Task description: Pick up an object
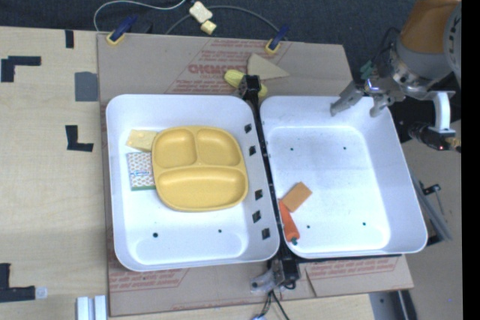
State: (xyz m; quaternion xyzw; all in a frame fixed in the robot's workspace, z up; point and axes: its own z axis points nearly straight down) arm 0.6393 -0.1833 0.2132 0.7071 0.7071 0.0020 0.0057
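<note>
At the near left corner of the right bin (pixel 390 161) lay an orange block (pixel 295 196) and an orange-and-green marker (pixel 289 222), touching. They lay toward seven o'clock from the gripper (pixel 360 103), well apart, the block's long axis running one to seven. The gripper hung over the bin's far rim, fingers spread and holding nothing. The left bin (pixel 120 183) held a yellow divided tray (pixel 199 168) and two small cards (pixel 140 156).

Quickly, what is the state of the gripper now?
Gripper: open, holding nothing, above the right bin's far edge.
</note>
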